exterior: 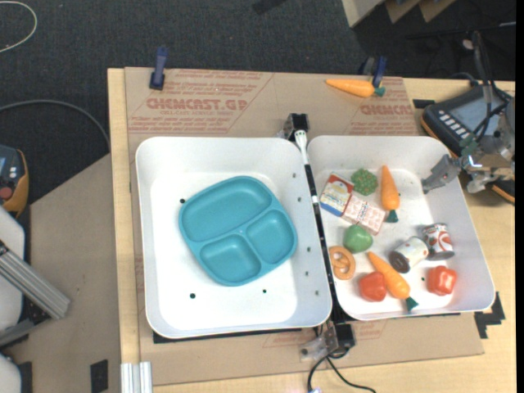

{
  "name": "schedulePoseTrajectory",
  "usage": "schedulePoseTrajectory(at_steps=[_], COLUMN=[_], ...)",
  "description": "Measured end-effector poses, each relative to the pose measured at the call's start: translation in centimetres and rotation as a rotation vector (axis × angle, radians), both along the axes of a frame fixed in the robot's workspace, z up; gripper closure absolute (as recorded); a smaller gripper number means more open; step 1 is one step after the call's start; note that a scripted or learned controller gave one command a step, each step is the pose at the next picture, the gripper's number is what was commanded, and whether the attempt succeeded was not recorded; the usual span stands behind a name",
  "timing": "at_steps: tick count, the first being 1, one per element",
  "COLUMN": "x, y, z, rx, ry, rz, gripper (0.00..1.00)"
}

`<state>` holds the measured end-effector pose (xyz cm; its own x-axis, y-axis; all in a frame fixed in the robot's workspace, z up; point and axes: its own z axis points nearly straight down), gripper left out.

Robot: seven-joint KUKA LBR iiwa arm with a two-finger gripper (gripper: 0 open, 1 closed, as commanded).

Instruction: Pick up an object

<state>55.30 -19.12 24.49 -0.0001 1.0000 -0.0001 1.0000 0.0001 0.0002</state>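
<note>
The right bin (471,219) holds several toy foods: a broccoli (364,180), an upright carrot (389,188), a white carton (336,195), a pink-and-white box (363,213), a green fruit (358,238), a pretzel (341,261), a second carrot (390,276), a red tomato (372,286), a red pepper (441,280), a small can (438,240) and a white-and-brown cylinder (408,253). My gripper (440,173) hangs over the bin's far right corner, above and to the right of the upright carrot. It touches none of the objects.
The left bin (155,219) holds a teal divided plate (237,229). Another toy carrot (350,87) lies on the cardboard behind the right bin, beside a blue clamp (377,70). A dark device (458,117) sits at the far right.
</note>
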Motion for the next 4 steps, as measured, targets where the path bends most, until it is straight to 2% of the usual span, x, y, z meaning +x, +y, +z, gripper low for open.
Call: schedulePoseTrajectory(at_steps=[1,2,3,4], x=[5.3,9.0,9.0,7.9], y=[0.9,0.5,0.6,9.2], z=[-8.0,-16.3,-14.9,-15.6], rx=[0.001,-0.003,-0.003,-0.002], ry=[0.002,-0.003,-0.005,-0.009], rz=[0.003,0.002,0.002,0.006], gripper=[0.0,0.0,1.0,1.0])
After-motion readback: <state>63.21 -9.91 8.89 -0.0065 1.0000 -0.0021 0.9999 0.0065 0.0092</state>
